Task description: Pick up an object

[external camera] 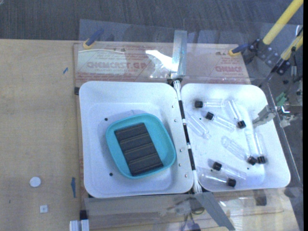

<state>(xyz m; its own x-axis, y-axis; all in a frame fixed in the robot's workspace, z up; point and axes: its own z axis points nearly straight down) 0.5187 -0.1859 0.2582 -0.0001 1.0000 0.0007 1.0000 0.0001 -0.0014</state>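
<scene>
The right white bin (276, 177) holds several clear vials with black caps, lying loose at different angles. One vial (235, 111) lies near the back, another (234, 148) in the middle, and one (222, 179) rests at the front edge. In the left white bin (91, 109) sits a teal tray (113, 141) with a dark grey ridged block (138, 148) lying in it.
A grey metal fixture (270, 114) pokes over the right bin's right rim. Behind the bins lie clear labelled sheets (115, 64), an upright metal bracket (179, 52) and yellow-handled clamps (93, 38). A yellow pole (287, 12) slants at the upper right. A small white disc (35, 181) lies on the bench.
</scene>
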